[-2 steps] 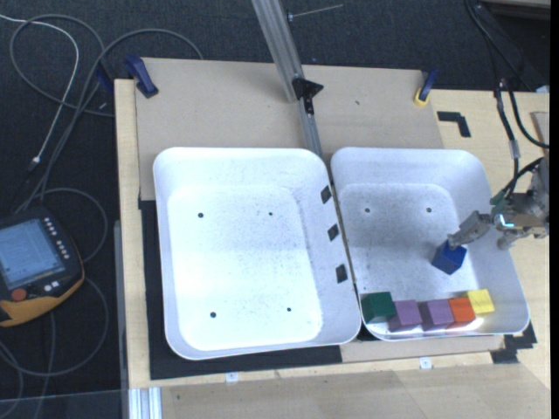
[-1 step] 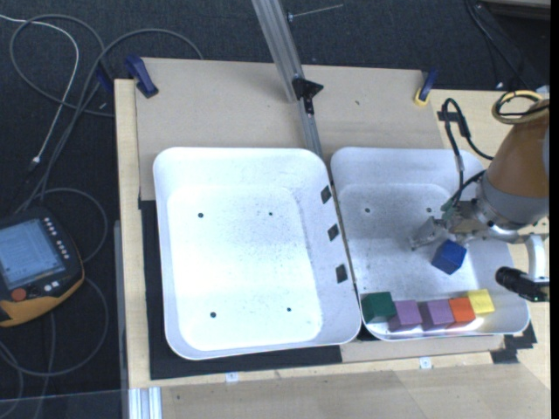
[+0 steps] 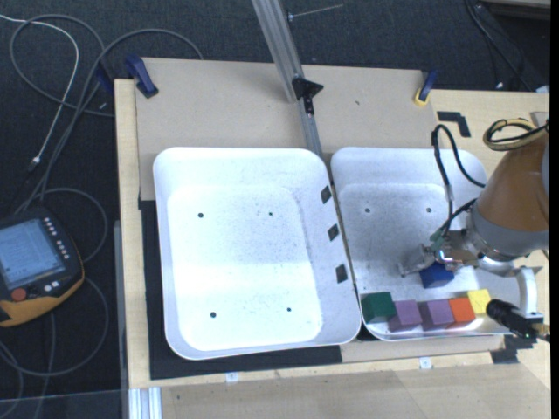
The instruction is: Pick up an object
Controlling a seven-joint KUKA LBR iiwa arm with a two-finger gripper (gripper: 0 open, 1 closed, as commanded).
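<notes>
My gripper (image 3: 431, 258) reaches down into the right bin (image 3: 384, 182) from the right, low over the bin's floor. A blue block (image 3: 434, 276) lies right under its tip, touching or nearly touching it; I cannot tell whether the block is gripped. Along the bin's front edge runs a row of blocks: green (image 3: 377, 305), purple (image 3: 405, 315), a second purple (image 3: 434, 312), orange (image 3: 462, 310) and yellow (image 3: 479, 299). The arm's orange band (image 3: 515, 190) hides the bin's right side.
The left bin (image 3: 240, 243) sits beside the right one, with black clips (image 3: 333, 232) between them. A slanted metal pole (image 3: 279, 37) crosses the back of the bench. Cables (image 3: 445, 160) hang by the arm. A teach pendant (image 3: 31, 260) lies on the floor at left.
</notes>
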